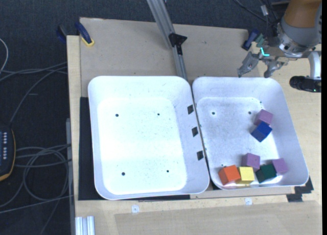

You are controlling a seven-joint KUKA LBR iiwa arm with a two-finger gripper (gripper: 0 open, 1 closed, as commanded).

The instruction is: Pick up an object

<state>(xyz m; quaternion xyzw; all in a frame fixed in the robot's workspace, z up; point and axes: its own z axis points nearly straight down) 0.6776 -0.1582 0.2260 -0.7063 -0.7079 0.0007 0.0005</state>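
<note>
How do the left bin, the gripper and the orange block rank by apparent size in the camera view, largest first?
1. Left bin
2. Gripper
3. Orange block
The gripper stands higher, nearer the camera, so its lead over the block is unsure.

Dark carpet (36, 4) with loose cables (36, 152) beside wooden bench (127, 40)

Open gripper (260, 68) above right bin (291, 126)

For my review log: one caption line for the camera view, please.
Open gripper hovers above the far rim of the right bin, whose near end holds coloured blocks.
</note>
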